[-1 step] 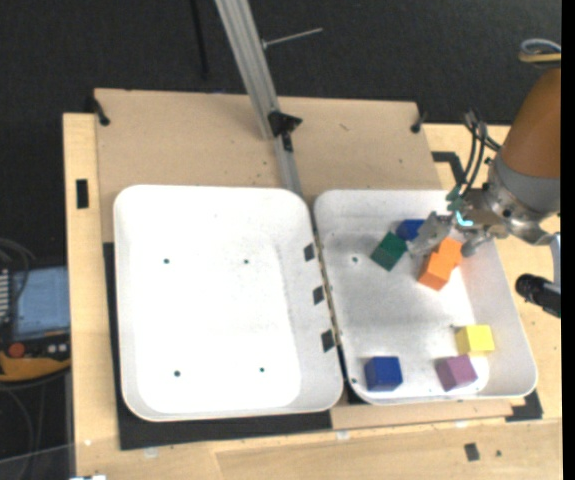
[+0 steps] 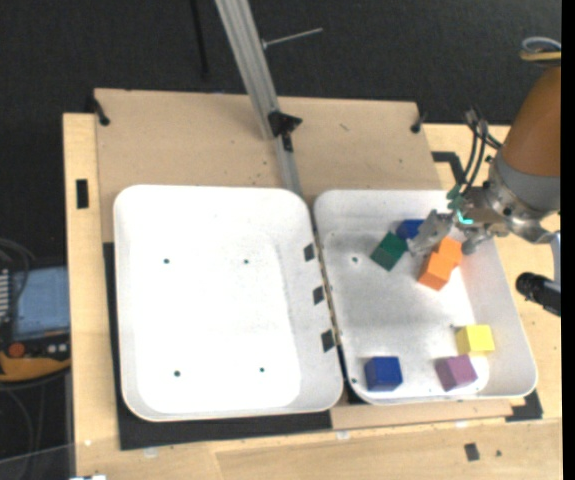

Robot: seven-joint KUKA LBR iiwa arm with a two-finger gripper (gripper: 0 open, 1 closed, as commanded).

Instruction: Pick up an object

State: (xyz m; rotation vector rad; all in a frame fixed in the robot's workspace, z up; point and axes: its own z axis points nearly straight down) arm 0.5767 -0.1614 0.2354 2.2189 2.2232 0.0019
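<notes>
Gripper [image 2: 445,230] sits low in the right bin [image 2: 339,313]; finger state cannot be told. The orange block [image 2: 440,264] lies tilted just below it, green block [image 2: 389,253] to its left, a blue block [image 2: 408,230] partly hidden behind. Risk: in this tight cluster, closing fingers may nudge neighbours or slip off the tilted orange block.

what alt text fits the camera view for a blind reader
The gripper hangs over the right bin, close above an orange block, green block and blue block. Blue, purple and yellow blocks sit near its front edge.
</notes>
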